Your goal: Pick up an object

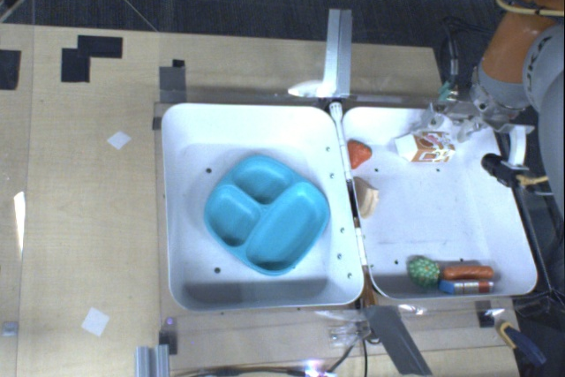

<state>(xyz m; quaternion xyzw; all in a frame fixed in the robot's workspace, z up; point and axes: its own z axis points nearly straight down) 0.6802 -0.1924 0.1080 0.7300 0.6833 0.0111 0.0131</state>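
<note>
Orange marker (467,272) lengthwise along right bin's (521,225) near wall; hand (450,115) above carton (427,147), grip perhaps open, unclear.

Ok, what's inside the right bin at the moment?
The right bin holds an orange piece, a tan item, a small carton, a green ball and an orange-red tube.

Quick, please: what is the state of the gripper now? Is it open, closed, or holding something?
Gripper: cannot be told whether open or closed. It is at the top right corner of the right white bin, right beside a small white and orange carton; a grasp is not visible.
</note>
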